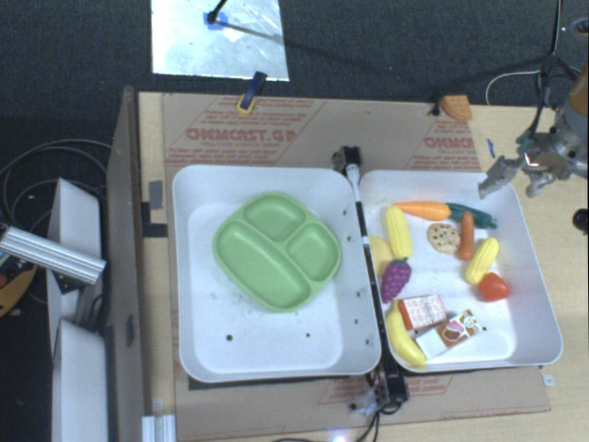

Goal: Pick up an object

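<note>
**Pincer at the right bin's far corner, toys below and to its left**

The pincer [515, 178] hangs over the upper right rim of the right bin [538, 293], at the edge of the view where the arm [571, 145] comes in. Its two fingers stand apart, fairly wide, with nothing between them. It holds no toy.

Everything worth picking lies in the right bin, down and left of the pincer. Nearest is the carrot [423, 210], orange, lying almost level across the bin's top, with a dark green strip [474, 215] just beside its right end. The red chilli [467, 236] sits under that, running up and down. My guess is that one of these is the shortest reach; the carrot's long axis runs left to right, so the fingers would want to close across it from front and back.

Further in:
- a corn cob [398, 231], yellow, upright in the view
- a round cookie [444, 238] between cob and chilli
- a second yellow cob [481, 260] tilted, touching a red tomato [494, 287]
- purple grapes [396, 279]
- a banana [403, 339] along the bin's left wall, partly under a small red box [421, 311]
- a brown and white packet [456, 330] near the front

The left bin [202, 339] carries a green divided plate [278, 251], well apart from the pincer.

The toys lie close together, so a neighbour may be nudged.
</note>
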Available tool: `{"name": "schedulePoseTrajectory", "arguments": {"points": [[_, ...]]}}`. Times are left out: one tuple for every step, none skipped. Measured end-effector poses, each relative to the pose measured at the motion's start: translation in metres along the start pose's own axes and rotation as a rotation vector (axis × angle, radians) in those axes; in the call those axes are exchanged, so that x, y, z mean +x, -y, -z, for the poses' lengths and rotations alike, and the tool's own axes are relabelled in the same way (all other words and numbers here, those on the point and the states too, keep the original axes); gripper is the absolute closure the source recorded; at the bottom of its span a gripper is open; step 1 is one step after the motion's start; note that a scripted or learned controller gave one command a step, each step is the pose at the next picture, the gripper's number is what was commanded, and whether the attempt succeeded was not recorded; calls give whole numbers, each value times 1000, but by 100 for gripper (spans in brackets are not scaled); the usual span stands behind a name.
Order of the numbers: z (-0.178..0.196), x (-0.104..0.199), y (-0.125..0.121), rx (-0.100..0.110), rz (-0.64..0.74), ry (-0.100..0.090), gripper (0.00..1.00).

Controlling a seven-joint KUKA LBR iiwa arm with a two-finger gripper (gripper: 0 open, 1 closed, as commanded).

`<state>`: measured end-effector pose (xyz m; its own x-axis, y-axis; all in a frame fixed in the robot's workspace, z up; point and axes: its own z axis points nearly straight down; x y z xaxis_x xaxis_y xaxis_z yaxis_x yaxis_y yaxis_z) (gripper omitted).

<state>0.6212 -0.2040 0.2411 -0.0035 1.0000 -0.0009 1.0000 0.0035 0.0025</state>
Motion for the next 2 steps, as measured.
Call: {"name": "schedulePoseTrajectory", "arguments": {"points": [[-134, -1, -20, 5, 3, -1, 0], [-139, -2, 24, 5, -3, -1, 0]]}}
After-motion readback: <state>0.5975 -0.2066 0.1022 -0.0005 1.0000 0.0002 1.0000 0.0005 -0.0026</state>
